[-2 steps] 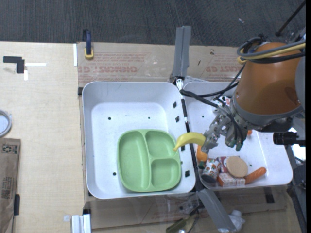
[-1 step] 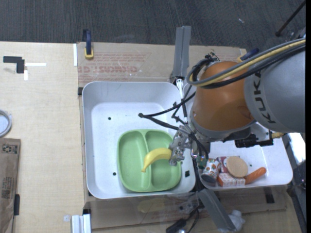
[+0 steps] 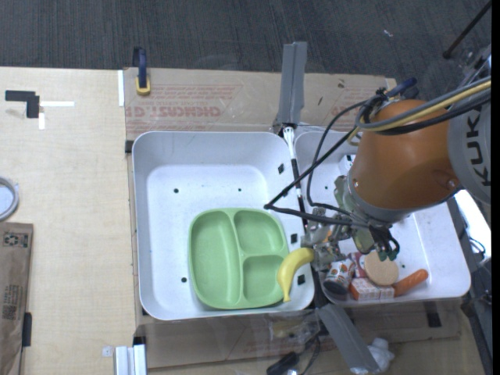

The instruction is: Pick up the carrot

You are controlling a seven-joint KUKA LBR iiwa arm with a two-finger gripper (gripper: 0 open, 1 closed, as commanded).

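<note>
While I hang over the right bin [image 3: 445,244], my end effector [image 3: 367,244] sits low above its clutter, and I cannot tell whether it has hold of anything. Two white bins rest on the bench [image 3: 62,201]. The left bin [image 3: 156,209] holds one green plate [image 3: 234,256] and one banana [image 3: 293,270] at the plate's four o'clock. In the right bin, one carrot [image 3: 412,282] lies at my four o'clock, beside a tan disc [image 3: 382,272] and a small carton [image 3: 367,289].

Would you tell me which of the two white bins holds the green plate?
The left bin; the green divided plate lies in it, whereas the right bin holds the carrot.
</note>
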